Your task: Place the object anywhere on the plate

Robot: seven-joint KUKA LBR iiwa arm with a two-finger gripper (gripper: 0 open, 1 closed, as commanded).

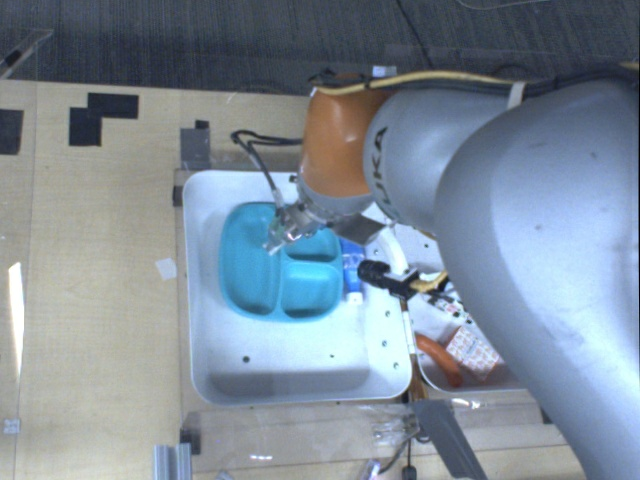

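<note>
Orange-and-white clutter (450, 353) lies nearest, in the right bin (425, 373). Farther in, the blue plate (250, 278) sits in the left bin (280, 378), and the end effector (290, 226) hangs over the plate's upper right part. From here I cannot tell its state, nor whether it carries anything. The plate lies directly beneath, spreading leftward.

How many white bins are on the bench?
2. One white bin sits left, holding the blue plate under the gripper. The second bin is to its right, mostly covered by the grey arm, so some things inside may be hidden.
</note>
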